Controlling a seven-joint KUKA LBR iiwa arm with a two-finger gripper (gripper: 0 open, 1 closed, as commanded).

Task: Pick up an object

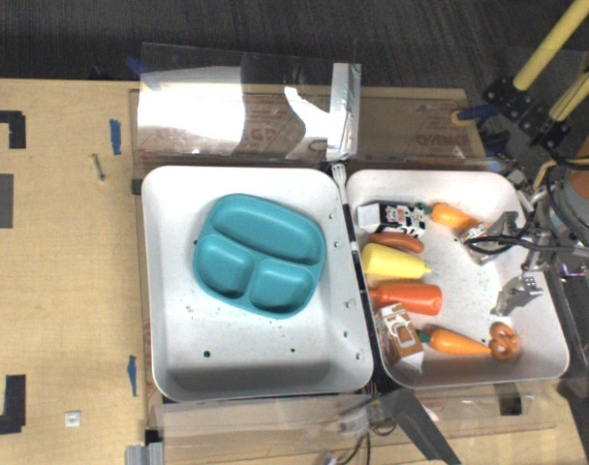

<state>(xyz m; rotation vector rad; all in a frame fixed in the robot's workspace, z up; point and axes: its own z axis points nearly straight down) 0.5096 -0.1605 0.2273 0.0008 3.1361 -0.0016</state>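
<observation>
**The gripper stands over the right bin among the toy food**

We see two white bins side by side on the bench. The left bin [178, 347] holds a teal divided plate [259, 253] with three compartments; it lies a little tilted toward the upper left part of the bin floor. We see nothing lying in the compartments.

The right bin [546, 356] holds the things to pick. Along its left wall, from top to bottom, we find a small black and white packet [399, 218], a yellow toy piece like a banana or corn [392, 259], and a red-orange toy piece like a sausage or pepper [409, 296]. These three lie close together, the yellow one touching or almost touching the red-orange one. Below them is a small white and brown box [401, 333], and just beside it, to the right, an orange carrot [457, 342] lies along the lower wall. At the carrot's right end there is a small brown pretzel-shaped piece [504, 340]. Another orange piece [451, 218] lies near the top wall, just right of the packet.

The gripper [508, 264] comes in from the right and stands over the right half of this bin, between the upper orange piece and the pretzel-shaped piece. Its metal parts are hard to read from above, so we cannot tell how the gripper is set. We see no object between its parts, and all the toy pieces rest on the bin floor.

Behind the bins a clear plastic sheet [236, 114] reflects the light.
</observation>
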